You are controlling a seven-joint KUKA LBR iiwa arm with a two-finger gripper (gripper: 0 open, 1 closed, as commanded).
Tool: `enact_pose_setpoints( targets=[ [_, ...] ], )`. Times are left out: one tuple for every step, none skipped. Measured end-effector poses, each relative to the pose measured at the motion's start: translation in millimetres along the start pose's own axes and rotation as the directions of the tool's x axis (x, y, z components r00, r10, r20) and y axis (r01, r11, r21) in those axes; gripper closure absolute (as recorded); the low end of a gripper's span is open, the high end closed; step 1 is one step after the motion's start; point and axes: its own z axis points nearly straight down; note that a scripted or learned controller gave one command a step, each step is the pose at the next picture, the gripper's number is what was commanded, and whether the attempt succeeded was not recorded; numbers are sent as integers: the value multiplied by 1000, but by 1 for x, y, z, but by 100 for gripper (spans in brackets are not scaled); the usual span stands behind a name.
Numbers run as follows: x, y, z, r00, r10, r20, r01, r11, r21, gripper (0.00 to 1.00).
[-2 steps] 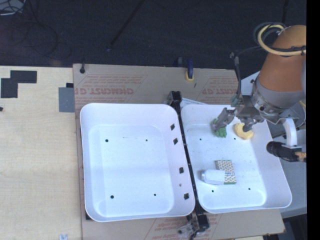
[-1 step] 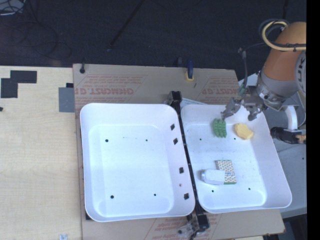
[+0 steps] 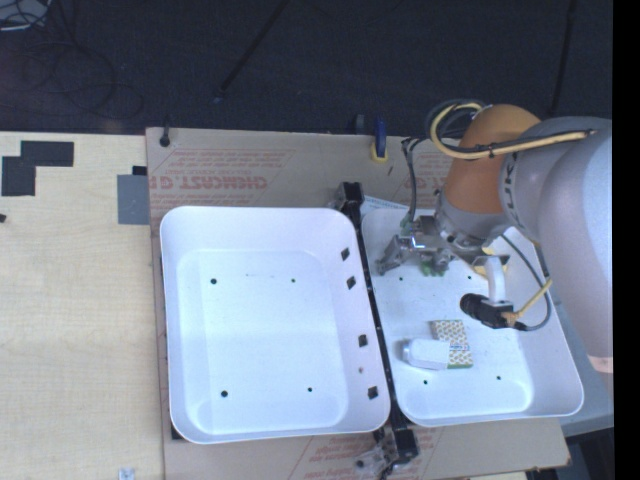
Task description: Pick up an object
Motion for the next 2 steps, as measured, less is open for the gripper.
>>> enact_pose_setpoints(
  targets=[
    [-4, 3, -20, 1000, 6, 3, -6, 1000, -10, 100],
    [147, 2, -110, 1000, -10, -10, 10, 1000, -8, 100]
  ],
)
